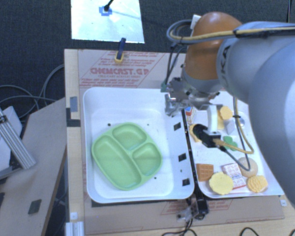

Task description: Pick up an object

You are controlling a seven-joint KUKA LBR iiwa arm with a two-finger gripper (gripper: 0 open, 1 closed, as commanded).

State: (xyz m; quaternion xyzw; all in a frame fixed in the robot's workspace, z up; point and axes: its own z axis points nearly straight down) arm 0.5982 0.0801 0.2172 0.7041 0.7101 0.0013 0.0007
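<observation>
Hovering over the strip where the two bins meet, the end effector (176,106) sits at the upper centre of the camera view. The step in hand looks like the approach, as no object is seen lifted. Whether the end effector is spread or pressed together cannot be told, since the wrist and its fittings hide the tip.

The pickable things lie in two places. A green compartment plate (127,155) rests flat in the left bin (96,98), at the centre-left of the frame and well apart from the tool. Small toy foods crowd the right bin (212,156). What may be a small bottle (189,115) stands just below and to the right of the end effector, while a square waffle (205,171) and a yellow disc (221,183) lie near the lower edge.

The next move probably calls for a short shift right, off the divider, then a straight descent onto the bottle.

The arm (270,82) enters from the right edge, its orange band (211,33) above the wrist, which points steeply down.
</observation>
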